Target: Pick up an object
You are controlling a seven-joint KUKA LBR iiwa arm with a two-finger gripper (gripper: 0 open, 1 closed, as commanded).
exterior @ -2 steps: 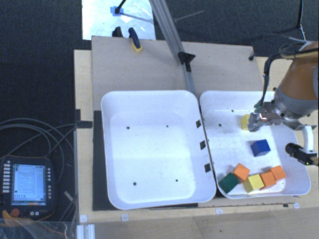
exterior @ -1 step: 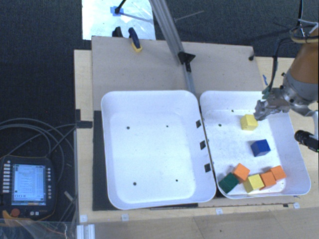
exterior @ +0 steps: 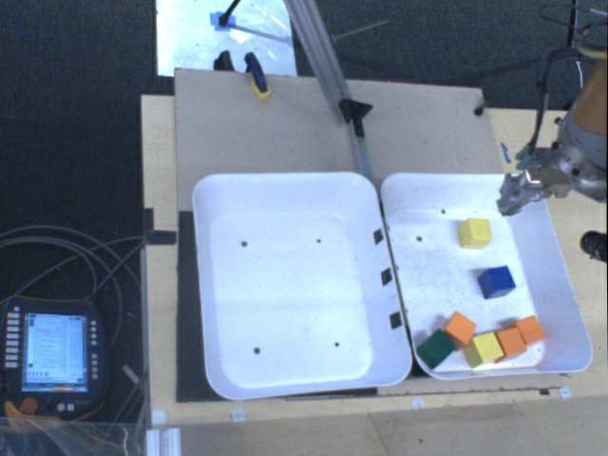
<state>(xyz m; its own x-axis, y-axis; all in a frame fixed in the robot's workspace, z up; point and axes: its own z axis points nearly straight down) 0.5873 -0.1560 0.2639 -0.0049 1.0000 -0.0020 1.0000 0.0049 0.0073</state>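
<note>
- My pincer (exterior: 511, 198) hangs over the upper right rim of the right bin (exterior: 560, 283), at about 1 o'clock from the bin's middle. Nothing is between its tips. How far apart they stand I cannot tell from this slant.
- Candidates, all in the right bin: yellow cube (exterior: 475, 233) near the top, standing alone; blue cube (exterior: 496, 281) at 6 o'clock from it, also alone.
- Cluster along the bottom wall: green cube (exterior: 436, 349), orange cube (exterior: 460, 328), second yellow cube (exterior: 484, 349), and 2 more orange cubes (exterior: 521, 335) toward 3 o'clock. These touch or nearly touch.
- Judgement: the upper yellow cube is the best pick. It lies nearest, at about 8 o'clock from my pincer, with bare floor on all sides.
- To do it well: move over its centre, turn the tips square to 2 opposite faces, open wider than the cube, descend straight, close, then lift.
- Risk: a corner-on approach could push the cube aside instead of seating it.
- Obstacles: the bin rim lies right under my pincer, so I should move inward before descending. The cluster is too crowded for a clean entry.
- Surroundings: left bin (exterior: 285, 283) beside mine; slanted metal pole (exterior: 323, 55) at 11 o'clock; teach pendant (exterior: 52, 354) at far left. None blocks my path.
</note>
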